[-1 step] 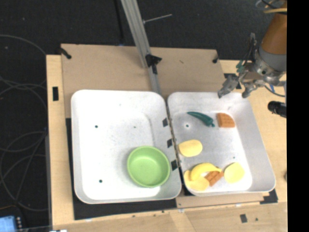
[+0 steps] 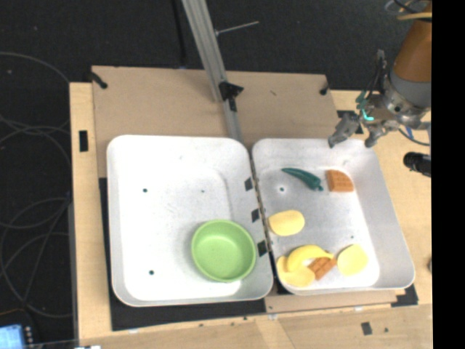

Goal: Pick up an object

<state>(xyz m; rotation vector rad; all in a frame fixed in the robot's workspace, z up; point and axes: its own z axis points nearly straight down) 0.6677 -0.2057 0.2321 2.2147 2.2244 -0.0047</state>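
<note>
Two fingers of the claw are spread open, nothing held, at one o'clock above the right bin.

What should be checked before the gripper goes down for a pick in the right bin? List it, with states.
1. Gripper open with nothing between its fingers: ok.
2. Gripper above the right bin: ok, over its far rim.
3. Orange block free to grasp, apart from the green piece: ok.
4. Yellow oval lying alone: ok.
5. Yellow pieces in the near corner separated: not ok, crowded together.
6. Green bowl out of the way, in the left bin: ok.
</note>
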